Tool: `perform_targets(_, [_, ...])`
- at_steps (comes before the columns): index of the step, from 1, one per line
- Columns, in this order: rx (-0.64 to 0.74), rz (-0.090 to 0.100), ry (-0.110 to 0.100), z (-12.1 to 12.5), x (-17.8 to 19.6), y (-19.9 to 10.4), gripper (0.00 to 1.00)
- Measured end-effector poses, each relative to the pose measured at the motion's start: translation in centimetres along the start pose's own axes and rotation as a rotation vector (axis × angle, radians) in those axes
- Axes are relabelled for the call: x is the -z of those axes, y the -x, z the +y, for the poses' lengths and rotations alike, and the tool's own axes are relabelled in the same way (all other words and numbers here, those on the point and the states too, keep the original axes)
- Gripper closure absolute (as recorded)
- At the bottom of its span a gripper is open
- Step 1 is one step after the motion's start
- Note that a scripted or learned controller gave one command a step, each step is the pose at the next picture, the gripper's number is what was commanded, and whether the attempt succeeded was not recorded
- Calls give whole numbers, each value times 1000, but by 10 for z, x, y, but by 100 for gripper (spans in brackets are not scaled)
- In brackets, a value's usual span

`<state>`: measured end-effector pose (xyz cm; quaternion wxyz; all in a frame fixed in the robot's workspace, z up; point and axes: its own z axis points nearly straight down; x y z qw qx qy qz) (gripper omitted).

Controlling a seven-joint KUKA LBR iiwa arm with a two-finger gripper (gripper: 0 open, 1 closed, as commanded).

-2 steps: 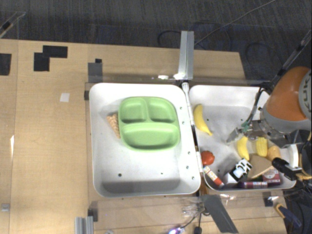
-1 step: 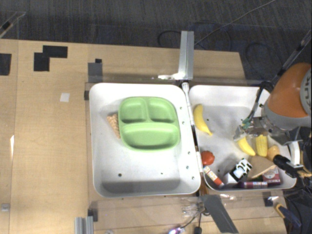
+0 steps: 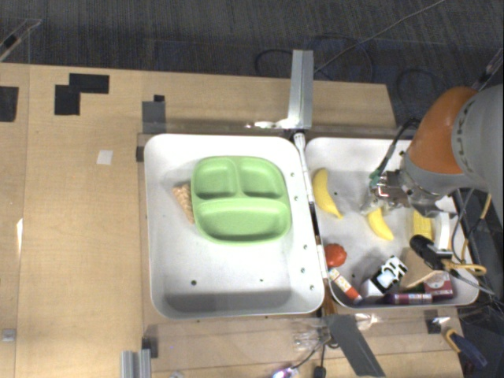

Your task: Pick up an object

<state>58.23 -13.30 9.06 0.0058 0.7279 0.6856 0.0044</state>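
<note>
My gripper [image 3: 383,195] hangs low in the right bin [image 3: 350,152], at the end of the grey arm with its orange band [image 3: 438,136]. Just below it lies a small yellow banana [image 3: 381,224], touching or nearly touching the gripper's underside. A larger yellow banana [image 3: 324,193] rests to the gripper's left, near the divider between the bins. Nothing can be made out in the gripper's grasp.
A green divided plate [image 3: 239,198] lies in the left bin [image 3: 169,235], over a tan item [image 3: 183,201]. The right bin's front holds a red object [image 3: 336,253], a red-capped marker [image 3: 345,284], a black-and-white piece [image 3: 389,273], a dark pen [image 3: 417,296] and a yellow item [image 3: 423,226].
</note>
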Motion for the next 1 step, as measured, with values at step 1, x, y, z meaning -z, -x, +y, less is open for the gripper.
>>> perform_targets(1, [24,2,-8,18,96,-54,100])
